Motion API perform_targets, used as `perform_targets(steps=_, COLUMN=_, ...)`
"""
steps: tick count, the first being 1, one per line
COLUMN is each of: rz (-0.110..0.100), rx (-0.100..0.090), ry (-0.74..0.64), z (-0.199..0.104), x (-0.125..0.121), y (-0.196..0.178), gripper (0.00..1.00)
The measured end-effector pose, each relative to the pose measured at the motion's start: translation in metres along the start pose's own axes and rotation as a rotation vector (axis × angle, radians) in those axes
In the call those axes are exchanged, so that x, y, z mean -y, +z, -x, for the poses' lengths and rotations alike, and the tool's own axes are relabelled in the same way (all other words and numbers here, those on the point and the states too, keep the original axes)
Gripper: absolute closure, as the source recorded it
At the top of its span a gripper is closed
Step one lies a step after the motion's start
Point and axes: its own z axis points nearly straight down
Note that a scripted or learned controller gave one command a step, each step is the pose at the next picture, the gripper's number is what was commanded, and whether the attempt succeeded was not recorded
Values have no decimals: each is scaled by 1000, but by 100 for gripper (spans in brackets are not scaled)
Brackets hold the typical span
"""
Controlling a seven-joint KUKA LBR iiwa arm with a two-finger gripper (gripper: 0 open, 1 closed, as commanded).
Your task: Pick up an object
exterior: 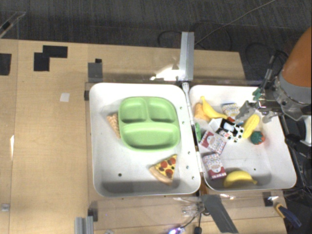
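Hovering at the right bin's (291,179) upper right, the gripper (251,112) had jaws whose opening could not be told; nothing was lifted, and a banana (251,125) lay just below.

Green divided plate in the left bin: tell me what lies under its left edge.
A pizza slice pokes out from beneath the green divided plate, showing its crust and part of the topping. The rest is covered by the plate, and anything else beneath is hidden.
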Motion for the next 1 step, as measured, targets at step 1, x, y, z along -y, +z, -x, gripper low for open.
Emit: perform_targets(steps=1, rz=5, rx=1, ry=-92, z=-25, x=-63, y=-17, gripper=0)
